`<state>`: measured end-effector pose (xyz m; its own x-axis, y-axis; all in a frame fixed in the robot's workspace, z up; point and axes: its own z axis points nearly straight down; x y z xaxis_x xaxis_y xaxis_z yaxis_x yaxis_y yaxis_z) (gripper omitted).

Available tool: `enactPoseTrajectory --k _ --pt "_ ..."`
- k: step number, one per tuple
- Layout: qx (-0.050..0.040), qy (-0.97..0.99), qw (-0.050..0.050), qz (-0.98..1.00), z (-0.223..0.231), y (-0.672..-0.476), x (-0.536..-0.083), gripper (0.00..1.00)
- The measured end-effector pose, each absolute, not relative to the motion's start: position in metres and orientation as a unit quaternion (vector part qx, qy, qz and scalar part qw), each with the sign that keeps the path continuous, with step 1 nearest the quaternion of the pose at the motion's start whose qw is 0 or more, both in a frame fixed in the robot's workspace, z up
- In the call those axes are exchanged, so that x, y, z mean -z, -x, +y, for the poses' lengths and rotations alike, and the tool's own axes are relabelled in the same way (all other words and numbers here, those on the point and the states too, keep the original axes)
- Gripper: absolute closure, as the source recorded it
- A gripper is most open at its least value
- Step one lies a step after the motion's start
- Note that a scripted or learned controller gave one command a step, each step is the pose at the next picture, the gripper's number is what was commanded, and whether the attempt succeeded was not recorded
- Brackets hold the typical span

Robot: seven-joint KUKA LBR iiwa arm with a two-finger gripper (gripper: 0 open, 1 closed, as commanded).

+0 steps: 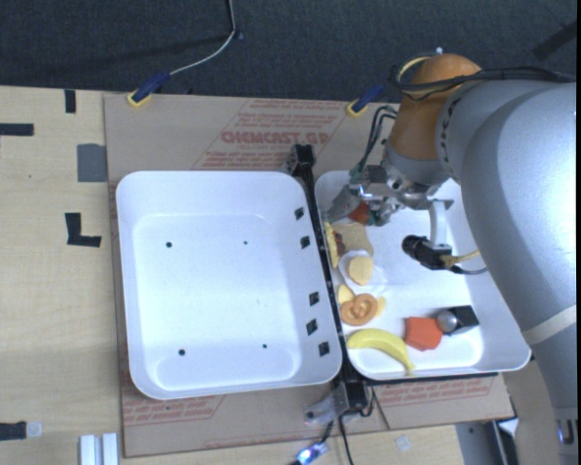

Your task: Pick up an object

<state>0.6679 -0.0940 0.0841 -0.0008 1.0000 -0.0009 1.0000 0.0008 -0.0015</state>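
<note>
Camera view: claw (360, 204) over right bin (494, 356); banana (381, 346) near.

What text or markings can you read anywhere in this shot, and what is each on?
Red print on the cardboard sheet under the bins: it reads upside down and is too blurred to quote with confidence.
Black tape shapes on the bench: marks, not letters.
The bins and objects carry no legible labels.

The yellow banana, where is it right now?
The curved yellow banana lies in the right white bin, near that bin's front edge in the camera view, just below the orange swirly pastry and left of the red-orange block.
</note>
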Motion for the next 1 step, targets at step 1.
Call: enactPoseTrajectory --k 1 --pt "-0.0012 0.707 0.0 -0.708 -0.0939 -0.6679 -0.0942 1.0"
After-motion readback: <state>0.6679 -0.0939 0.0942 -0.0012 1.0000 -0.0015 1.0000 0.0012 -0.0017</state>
